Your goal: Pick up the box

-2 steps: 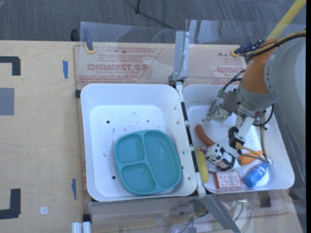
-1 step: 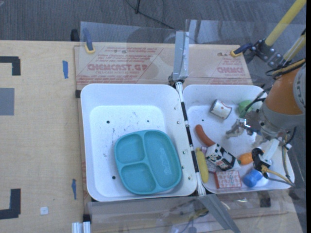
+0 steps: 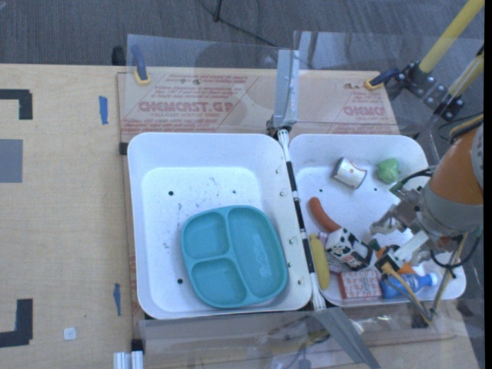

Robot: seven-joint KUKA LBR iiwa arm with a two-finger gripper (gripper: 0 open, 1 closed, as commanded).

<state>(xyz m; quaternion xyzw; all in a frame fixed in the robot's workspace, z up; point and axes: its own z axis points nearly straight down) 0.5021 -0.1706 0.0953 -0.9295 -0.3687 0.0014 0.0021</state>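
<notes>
Lying flat, red patterned box [image 3: 360,285], white bin [image 3: 361,151]

right bin [image 3: 307,154] front crowded, back corner open

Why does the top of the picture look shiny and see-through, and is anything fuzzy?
In the camera view, clear plastic sheets behind the bins catch pale glare; the gripper area looks cluttered and slightly soft; the teal tray is sharp, evenly lit, barely shadowed.

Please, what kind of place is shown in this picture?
Probably a robotics lab or test cell: a robot arm reaches over two white bins on a bench, one holding a teal divided tray, the other small toys and a box.
</notes>
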